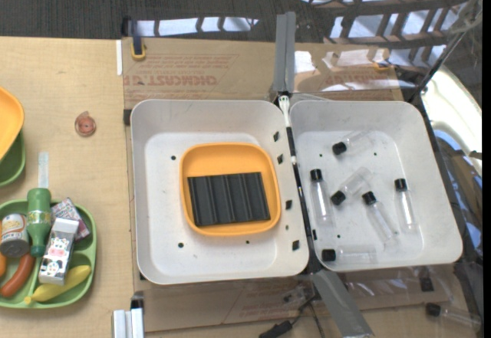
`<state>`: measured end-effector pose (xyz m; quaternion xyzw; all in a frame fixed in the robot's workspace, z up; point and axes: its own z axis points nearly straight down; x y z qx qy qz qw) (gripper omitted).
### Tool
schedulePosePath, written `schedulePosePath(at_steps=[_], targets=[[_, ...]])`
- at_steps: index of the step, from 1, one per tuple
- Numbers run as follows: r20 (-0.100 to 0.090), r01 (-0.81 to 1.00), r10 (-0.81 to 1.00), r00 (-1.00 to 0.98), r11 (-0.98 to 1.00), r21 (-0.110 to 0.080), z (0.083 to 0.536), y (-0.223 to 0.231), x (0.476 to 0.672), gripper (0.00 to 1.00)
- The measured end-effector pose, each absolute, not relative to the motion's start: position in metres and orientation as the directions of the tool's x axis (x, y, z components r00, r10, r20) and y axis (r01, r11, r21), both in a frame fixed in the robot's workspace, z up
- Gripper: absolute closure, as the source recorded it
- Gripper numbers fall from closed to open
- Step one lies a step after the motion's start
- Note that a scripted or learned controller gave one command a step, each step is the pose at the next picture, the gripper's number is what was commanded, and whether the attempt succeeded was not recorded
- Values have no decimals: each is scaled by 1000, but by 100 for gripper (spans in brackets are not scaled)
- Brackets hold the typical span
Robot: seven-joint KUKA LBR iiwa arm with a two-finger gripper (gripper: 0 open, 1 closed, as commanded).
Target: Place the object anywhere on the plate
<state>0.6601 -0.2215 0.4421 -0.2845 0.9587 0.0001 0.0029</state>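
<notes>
Two white bins sat side by side on a cardboard sheet [201, 73].

Item 1: left bin [153, 252]. It held one orange plate [230, 155] near its middle. One dark ribbed slab [232, 199] lay flat on the plate, covering most of its floor and leaving the orange rim bare all round.

Item 2: right bin [430, 237]. It held six clear vials with black caps, all lying down and scattered, none touching the plate. One vial [350, 143] lay towards the far side, one [319, 192] along the left wall, two [347, 189] [379, 214] near the middle, one [404, 203] to the right, and one [347, 256] at the near edge.

Item 3: wooden table [61, 83], left of the bins. It carried a green tray [77, 283] of toy food, with a green bottle [38, 215] and a small carton [54, 256] among it. An orange bowl [8, 128] was cut off by the frame's left edge. A small pink piece [85, 124] lay alone, well apart from the tray.

Item 4: gripper. How far it stood open, and whether it had hold of anything, could not be told.
</notes>
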Motion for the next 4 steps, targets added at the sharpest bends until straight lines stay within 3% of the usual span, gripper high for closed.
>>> schedulePosePath(at_steps=[1, 2, 3, 4], targets=[[-4, -795, -795, -607, 607, -1, 442, -222, 632, 0], [-5, -962, -962, -273, 273, -3, 441, -221, 656, 0], [-5, -999, -999, 49, -49, -1, 441, -221, 641, 0], [-4, -867, -867, 498, -498, -4, 441, -219, 660, 0]])
